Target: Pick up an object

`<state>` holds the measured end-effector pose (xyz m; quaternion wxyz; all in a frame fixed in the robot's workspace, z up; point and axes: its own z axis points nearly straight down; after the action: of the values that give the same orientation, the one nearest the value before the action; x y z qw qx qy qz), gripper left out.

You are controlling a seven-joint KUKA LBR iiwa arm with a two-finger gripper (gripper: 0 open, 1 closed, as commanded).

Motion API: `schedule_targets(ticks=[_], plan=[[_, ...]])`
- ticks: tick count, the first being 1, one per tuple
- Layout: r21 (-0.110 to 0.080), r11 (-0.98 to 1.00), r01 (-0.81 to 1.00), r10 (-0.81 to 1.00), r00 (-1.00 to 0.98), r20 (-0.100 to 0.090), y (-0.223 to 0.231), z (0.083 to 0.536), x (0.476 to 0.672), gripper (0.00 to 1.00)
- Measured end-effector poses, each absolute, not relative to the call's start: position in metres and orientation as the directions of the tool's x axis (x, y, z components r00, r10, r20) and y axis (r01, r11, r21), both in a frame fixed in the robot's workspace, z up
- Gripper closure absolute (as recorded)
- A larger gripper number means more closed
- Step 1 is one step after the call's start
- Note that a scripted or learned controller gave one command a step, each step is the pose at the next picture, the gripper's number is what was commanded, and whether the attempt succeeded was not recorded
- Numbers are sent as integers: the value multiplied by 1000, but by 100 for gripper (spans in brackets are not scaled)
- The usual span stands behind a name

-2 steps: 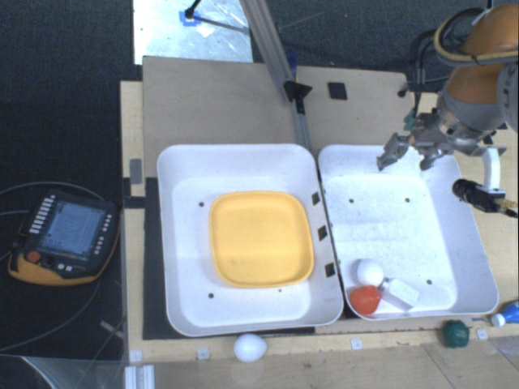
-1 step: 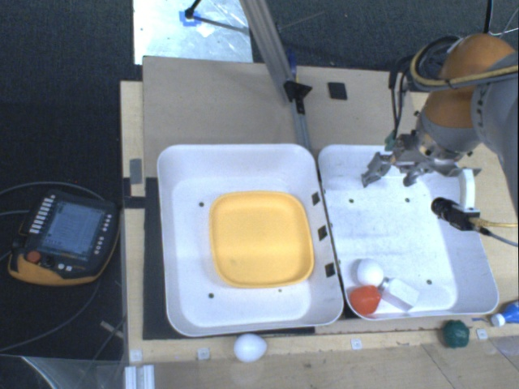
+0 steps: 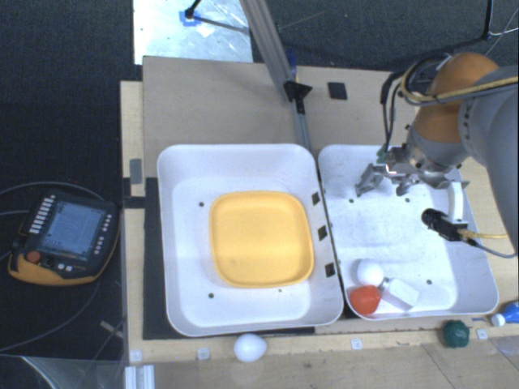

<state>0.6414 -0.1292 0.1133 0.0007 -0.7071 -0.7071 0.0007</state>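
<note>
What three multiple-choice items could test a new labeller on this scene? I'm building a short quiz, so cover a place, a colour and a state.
1. Where does the yellow plate lie?
A. in the left bin
B. in the right bin
C. on the floor

2. What colour is the ball in the right bin's near corner?
A. blue
B. red
C. black

3. What is between the fingers of the gripper?
A. the white egg
B. the plate
C. nothing

Answers: 1 A, the plate sits in the middle of the left bin. 2 B, it is plainly red-orange. 3 C, the gripper hangs over bare bin floor, apart from the objects.
</note>
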Motion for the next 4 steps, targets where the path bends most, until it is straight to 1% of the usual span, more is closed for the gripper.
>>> schedule_targets(ticks=[1, 2, 3, 4], plan=[[-1, 0, 1000, 1000, 0, 0, -129, 90, 641, 0], [3, 0, 1000, 1000, 0, 0, -129, 101, 642, 100], [6, 1, 1000, 1000, -1, -1, -130, 163, 650, 100], [6, 1, 1000, 1000, -1, -1, -124, 221, 645, 100]])
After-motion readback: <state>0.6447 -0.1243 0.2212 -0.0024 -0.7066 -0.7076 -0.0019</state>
